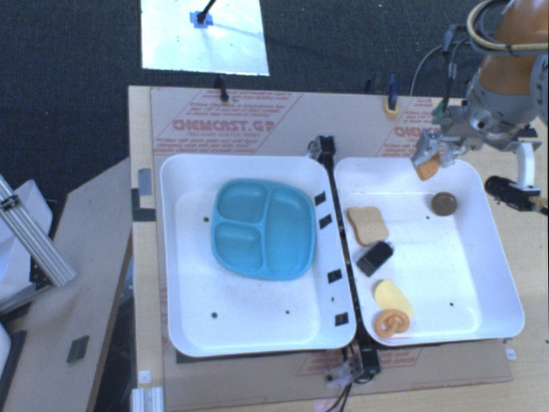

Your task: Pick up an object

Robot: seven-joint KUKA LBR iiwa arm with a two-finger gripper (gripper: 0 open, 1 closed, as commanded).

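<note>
Above the far edge of the right bin [493, 230] we see the tool [431, 163] clamped on a small orange object [427, 169], lifted clear of the bin floor. Below it in that bin lie a brown disc [443, 202], a toast slice [367, 225], a black block [375, 257], a yellow piece [391, 296] and a pretzel [391, 323]; the left bin [184, 316] holds a blue divided plate [262, 228].

Bright, even light from overhead fills the scene. The two white bins [257, 333] are nearly washed out, and the pale sheet [203, 26] beyond them glares. Small things in the bins throw only short, soft shadows. Dark carpet behind the sheet looks grainy. Overall focus is slightly soft.
</note>
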